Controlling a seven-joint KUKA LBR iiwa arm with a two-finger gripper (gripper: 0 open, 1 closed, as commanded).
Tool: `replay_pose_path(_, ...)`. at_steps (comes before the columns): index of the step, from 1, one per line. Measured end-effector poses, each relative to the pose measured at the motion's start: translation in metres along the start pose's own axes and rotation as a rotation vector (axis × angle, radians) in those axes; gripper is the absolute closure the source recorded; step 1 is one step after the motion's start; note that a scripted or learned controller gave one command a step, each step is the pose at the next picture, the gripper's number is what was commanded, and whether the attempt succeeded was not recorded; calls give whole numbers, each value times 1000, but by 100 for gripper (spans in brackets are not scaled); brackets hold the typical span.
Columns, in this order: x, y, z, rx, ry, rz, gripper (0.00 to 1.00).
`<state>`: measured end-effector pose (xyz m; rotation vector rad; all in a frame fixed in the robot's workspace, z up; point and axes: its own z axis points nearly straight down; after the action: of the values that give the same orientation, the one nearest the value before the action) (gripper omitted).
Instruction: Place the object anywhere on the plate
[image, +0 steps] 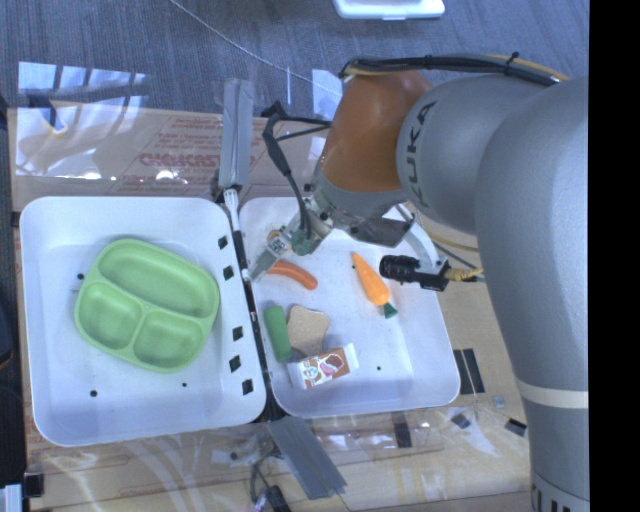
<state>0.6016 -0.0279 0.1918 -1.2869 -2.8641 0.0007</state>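
Grey arm (500, 180) marked KUKA; gripper (268, 262) above sausage (292, 273), grip state unclear

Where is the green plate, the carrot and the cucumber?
plate (148, 303): camera view, middle ridge.
carrot (371, 281): camera view, orange body.
cucumber (277, 332): camera view, middle.

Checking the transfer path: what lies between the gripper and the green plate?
In the camera view, the bins' adjoining rims and bare left bin floor separate the gripper from the green plate.
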Motion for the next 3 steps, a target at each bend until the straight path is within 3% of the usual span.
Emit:
replay_pose_path(1,-43,-79,6,1,-1,-636,0)
replay_pose_path(2,-43,-76,-5,-1,-4,-641,100)
replay_pose_path(3,34,-45,0,-2,0,-616,100)
